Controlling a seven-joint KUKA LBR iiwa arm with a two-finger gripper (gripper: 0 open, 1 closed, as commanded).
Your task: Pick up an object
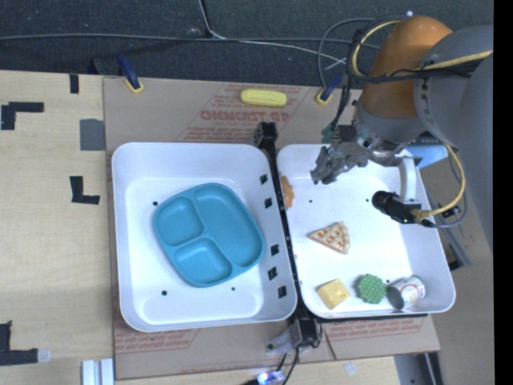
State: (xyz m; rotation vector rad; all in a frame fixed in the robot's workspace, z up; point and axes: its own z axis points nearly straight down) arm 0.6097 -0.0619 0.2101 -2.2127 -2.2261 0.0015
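Hand: the hand (pixel 329 169) hangs over the upper left part of the right bin (pixel 429 251); I cannot tell whether it grips anything or how it is set.
Nearest pick: a small orange piece (pixel 286 192) lies against the bin's left wall, just below the hand.
Other choices: a pizza slice (pixel 331 237) at mid-bin; a yellow block (pixel 333 293), a green ball (pixel 370 288) and a tin can (pixel 407 292) along the lower edge.
Left bin: a blue divided plate (pixel 208 233).
Advice: the pizza slice looks best, lying in the open; the orange piece hugs the wall, so come straight down.
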